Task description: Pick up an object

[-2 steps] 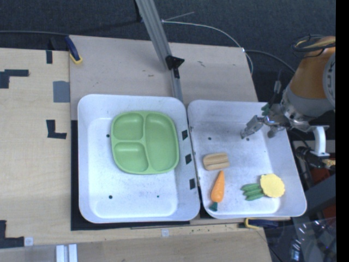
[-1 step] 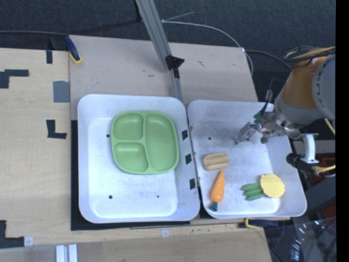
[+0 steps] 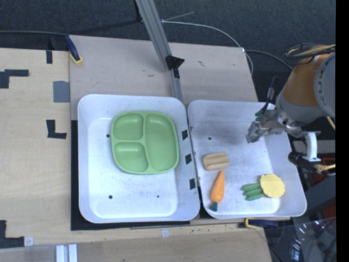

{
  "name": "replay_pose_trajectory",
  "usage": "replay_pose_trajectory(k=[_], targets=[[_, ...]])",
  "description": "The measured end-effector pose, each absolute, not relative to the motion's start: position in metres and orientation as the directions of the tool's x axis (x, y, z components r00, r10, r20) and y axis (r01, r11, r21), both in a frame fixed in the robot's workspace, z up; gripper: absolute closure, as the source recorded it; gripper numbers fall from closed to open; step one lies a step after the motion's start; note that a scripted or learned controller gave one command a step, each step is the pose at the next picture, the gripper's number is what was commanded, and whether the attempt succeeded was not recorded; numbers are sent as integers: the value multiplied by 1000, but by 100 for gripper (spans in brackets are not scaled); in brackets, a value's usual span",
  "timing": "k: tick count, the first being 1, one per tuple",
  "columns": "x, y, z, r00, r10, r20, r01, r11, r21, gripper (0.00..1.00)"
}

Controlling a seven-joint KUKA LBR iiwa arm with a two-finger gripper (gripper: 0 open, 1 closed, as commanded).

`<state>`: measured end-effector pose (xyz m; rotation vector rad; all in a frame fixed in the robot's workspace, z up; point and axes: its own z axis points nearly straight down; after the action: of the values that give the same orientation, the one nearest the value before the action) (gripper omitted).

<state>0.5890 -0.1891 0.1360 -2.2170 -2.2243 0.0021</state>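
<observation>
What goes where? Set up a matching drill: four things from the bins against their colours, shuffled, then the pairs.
Things:
1. divided plate
2. carrot
3. bread roll
4. flat round piece by the pea pods

Colours:
A. orange
B. yellow
C. light green
D. tan

Pairs: 1-C, 2-A, 3-D, 4-B

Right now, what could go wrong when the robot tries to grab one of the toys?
The claw hangs over a bare part of the right bin, apart from every toy, so closing here would probably catch nothing. The carrot lies almost touching the bread roll, so reaching for one might push the other. The yellow toy and the green pods touch each other near the bin's corner, so the claw might bump the wall or grab both.
</observation>
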Motion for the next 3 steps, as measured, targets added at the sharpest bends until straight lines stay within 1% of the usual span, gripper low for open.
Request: replay_pose_trajectory(k=[1, 2, 3], targets=[[590, -189, 200, -2, 1000, -2, 1000, 2, 5, 100], [591, -189, 245, -2, 1000, -1, 1000, 2, 4, 100], [599, -132, 231, -6, 1000, 1, 1000, 6, -1, 100]])
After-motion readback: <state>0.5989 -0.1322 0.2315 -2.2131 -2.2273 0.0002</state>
